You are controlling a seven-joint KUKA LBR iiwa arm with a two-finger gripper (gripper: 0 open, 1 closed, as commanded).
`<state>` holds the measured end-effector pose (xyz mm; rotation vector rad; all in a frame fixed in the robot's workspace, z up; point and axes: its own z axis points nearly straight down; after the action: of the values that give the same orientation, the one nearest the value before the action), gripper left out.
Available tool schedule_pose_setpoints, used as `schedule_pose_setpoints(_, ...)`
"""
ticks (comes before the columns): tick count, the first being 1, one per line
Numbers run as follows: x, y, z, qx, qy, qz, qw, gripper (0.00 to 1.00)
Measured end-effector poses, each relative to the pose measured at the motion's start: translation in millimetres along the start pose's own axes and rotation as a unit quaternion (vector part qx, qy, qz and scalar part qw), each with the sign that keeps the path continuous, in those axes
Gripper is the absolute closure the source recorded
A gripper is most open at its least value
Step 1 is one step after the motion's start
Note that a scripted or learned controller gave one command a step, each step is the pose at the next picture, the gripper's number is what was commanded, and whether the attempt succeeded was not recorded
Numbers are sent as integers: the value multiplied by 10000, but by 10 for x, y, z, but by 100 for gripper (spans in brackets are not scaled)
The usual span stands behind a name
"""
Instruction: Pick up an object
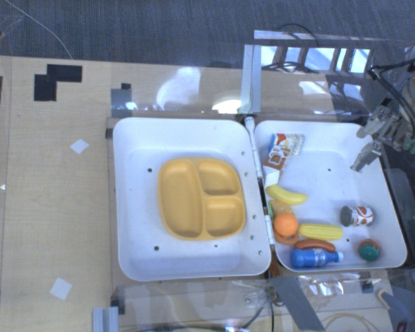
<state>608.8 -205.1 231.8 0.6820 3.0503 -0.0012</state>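
Objects for picking lay in the right bin [394,213]; the left bin [131,185] held a rigid yellow divided plate [200,199], broad and awkward to pinch. Along the divider sat a light carton [282,149], banana [286,196], orange [285,225], corn [321,231] and blue bottle [313,258], crowded together. The small can [357,216] stood apart, stiff, likely easiest across its sides. The gripper [368,156] hovered at the far right rim, empty; its finger state could not be determined.

A robotics lab: a pale wooden table [48,206] carries two shallow white bins [135,254] fixed side by side with metal brackets [250,81], black square markers [55,80] stuck to the tabletop, loose cables [28,19] trailing over grey carpet [159,19] behind.
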Motion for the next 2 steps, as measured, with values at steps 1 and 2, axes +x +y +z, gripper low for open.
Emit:
schedule_pose_setpoints(1,-284,467,910,17,62,2117,9773,0)
schedule_pose_setpoints(2,-59,32,1436,11,25,2995,9541,0)
